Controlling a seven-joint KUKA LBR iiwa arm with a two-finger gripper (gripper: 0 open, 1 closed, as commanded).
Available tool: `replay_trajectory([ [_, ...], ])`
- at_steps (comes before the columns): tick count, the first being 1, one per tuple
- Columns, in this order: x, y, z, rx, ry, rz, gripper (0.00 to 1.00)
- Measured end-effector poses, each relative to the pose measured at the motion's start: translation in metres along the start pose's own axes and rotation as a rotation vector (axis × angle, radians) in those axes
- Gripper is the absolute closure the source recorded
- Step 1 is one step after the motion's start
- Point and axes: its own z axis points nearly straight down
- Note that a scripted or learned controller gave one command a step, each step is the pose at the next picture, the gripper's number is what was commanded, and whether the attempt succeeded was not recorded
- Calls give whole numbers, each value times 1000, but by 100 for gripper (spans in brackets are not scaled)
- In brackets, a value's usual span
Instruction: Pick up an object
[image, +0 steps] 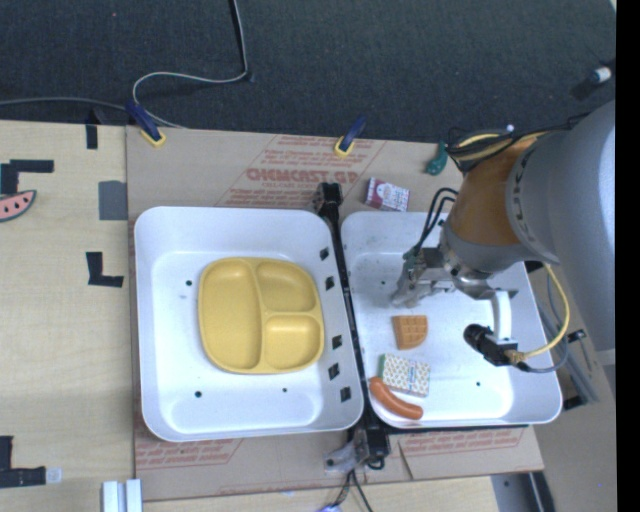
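My gripper (410, 291) hangs low over the middle of the right bin (520, 395), pointing down at the bin floor. Just below it in the view lies a small brown waffle-like piece (409, 330), a short gap away from the gripper. Further toward the front edge lie a white and green packet (405, 374) and a toy hot dog (396, 399), side by side. Nothing shows held in the gripper.
The left bin (165, 400) holds a yellow divided plate (263, 312). A small red and white packet (386, 194) lies on the cardboard behind the right bin. Black clips (336, 300) join the bins along their shared wall. A cable loops beside the wrist (515, 355).
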Motion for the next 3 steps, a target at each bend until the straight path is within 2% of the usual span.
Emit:
replay_trajectory([
  [1,0,0,0,0,0,0,0],
  [2,1,0,-9,1,1,-1,100],
  [3,1,0,-9,2,2,-1,0],
])
